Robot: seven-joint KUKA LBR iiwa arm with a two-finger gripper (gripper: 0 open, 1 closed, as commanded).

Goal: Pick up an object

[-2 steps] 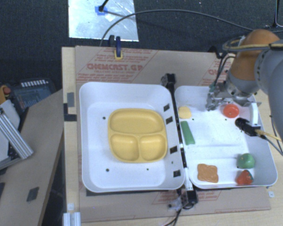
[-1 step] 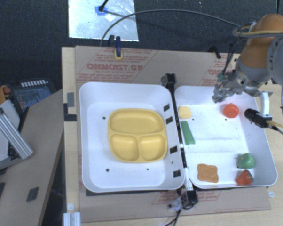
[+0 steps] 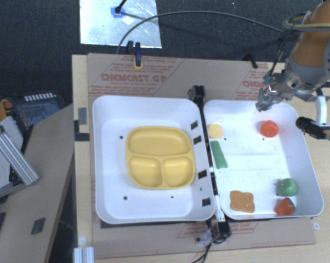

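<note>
Hovering gripper [image 3: 265,101] above right bin's [image 3: 305,147] far edge — near orange tomato [image 3: 269,129] — grip state unreadable.

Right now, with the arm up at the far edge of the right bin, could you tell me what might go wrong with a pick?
1. The pincer sits near the bin's far wall; descending there could strike it.
2. The red tomato, the nearest item, looks round and might roll away.
3. The green piece and red piece nearly touch, inviting a double grab.
</note>
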